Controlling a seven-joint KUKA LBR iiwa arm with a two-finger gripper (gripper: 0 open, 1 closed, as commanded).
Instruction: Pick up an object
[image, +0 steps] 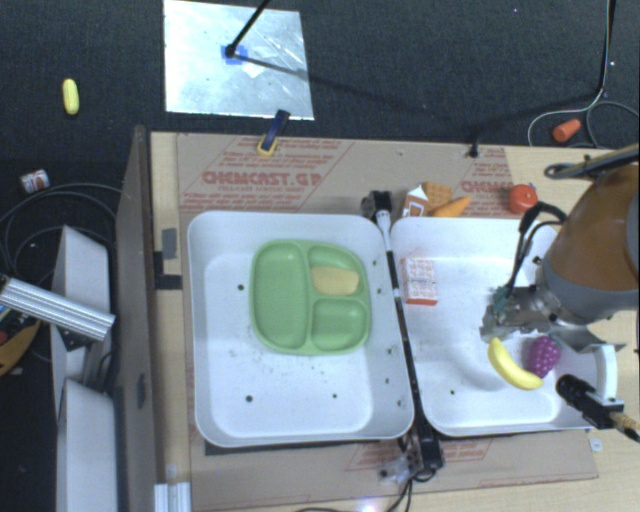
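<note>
Where end effector (505, 318) hovers, curved yellow banana (512, 367), purple grapes (543, 354)

- Banana (513, 368): yellow, curved, lying flat just below the hand (508, 318), its upper end close under it.
- Purple bunch, probably toy grapes (544, 354): small and knobbly, just right of the banana and seemingly touching it, below and right of the hand.
- White card with red print (419, 280): lying flat, up and to the left of the hand, well apart from it.
</note>
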